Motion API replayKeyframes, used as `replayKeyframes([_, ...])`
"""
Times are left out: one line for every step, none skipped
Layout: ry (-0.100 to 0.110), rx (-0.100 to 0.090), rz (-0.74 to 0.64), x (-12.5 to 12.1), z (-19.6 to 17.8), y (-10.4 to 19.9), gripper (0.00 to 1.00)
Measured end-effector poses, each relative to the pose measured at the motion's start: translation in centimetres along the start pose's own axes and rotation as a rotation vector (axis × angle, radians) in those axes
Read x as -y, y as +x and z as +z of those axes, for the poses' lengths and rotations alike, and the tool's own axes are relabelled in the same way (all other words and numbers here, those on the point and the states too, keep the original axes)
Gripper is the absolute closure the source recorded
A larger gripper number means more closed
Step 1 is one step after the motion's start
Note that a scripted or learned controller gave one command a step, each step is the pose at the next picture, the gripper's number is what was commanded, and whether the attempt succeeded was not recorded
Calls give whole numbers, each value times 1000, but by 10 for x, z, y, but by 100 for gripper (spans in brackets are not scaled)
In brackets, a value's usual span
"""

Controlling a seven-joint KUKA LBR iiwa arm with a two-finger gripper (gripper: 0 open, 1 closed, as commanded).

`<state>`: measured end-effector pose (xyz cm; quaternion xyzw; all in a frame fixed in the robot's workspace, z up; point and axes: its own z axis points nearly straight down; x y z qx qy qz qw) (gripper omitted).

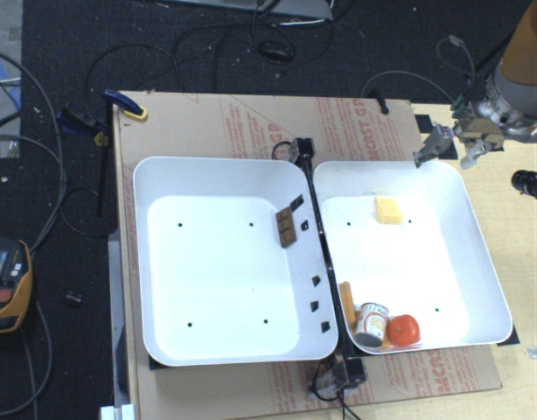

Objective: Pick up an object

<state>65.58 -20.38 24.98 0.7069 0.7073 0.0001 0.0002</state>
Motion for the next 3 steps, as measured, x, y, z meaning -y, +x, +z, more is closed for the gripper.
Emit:
replayKeyframes([2,0,2,41,21,-7,0])
replayKeyframes([2,-1,-3,27,42,31,0])
replayKeyframes([0,0,0,27,30,29,100])
